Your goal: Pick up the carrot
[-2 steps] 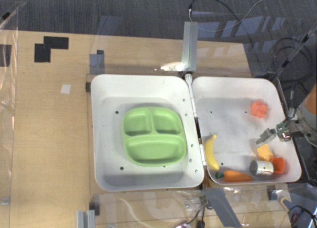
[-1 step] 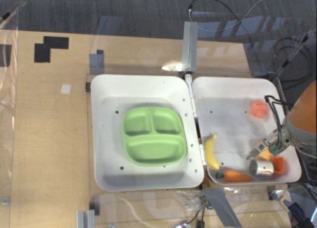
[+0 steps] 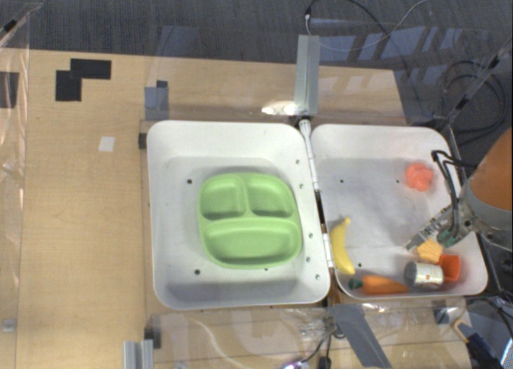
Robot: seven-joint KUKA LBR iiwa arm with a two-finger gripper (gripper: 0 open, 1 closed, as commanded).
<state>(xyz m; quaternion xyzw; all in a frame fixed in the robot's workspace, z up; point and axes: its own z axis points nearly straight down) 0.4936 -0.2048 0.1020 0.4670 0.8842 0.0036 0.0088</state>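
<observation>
Wooden worktop [image 3: 80, 223] carries two white bins, and over the right bin [image 3: 377, 151] the gripper [image 3: 439, 233] hangs, fingers hard to read, near an orange block [image 3: 430, 251], with the carrot [image 3: 383, 285] beside the banana [image 3: 342, 247] along the front wall

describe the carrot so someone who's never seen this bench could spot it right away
Look in the right-hand white bin, along its near wall. The carrot lies flat there, between the banana's lower tip and a silver can. It is the long, tapered orange piece; the banana is yellow and curved.
</observation>
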